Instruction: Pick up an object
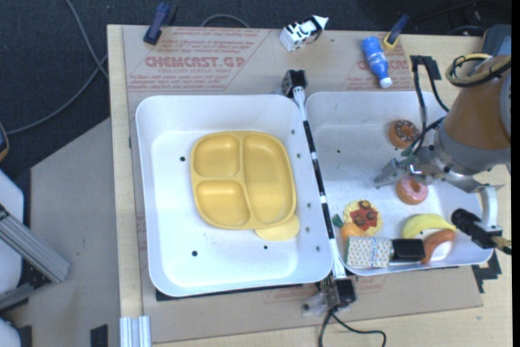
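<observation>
My gripper [404, 172] hangs low in the right bin [341, 116], below the grey arm with its orange band [479, 116]. It is just above and to the left of a pink donut [412, 190], close to it or touching it. A brown donut [403, 132] lies farther back. Along the bin's front lie a small pizza toy [362, 215], a checked cracker [370, 253], a black block [408, 250], a yellow banana [426, 223] and a red-and-white sausage piece [439, 245]. I see nothing held.
The left bin [162, 199] holds a yellow divided plate [244, 179] with a flat yellow piece [279, 232] at its front edge. On the bench behind the bins lie a blue bottle [375, 61], a black-and-white toy [303, 31] and a blue clamp [157, 23].
</observation>
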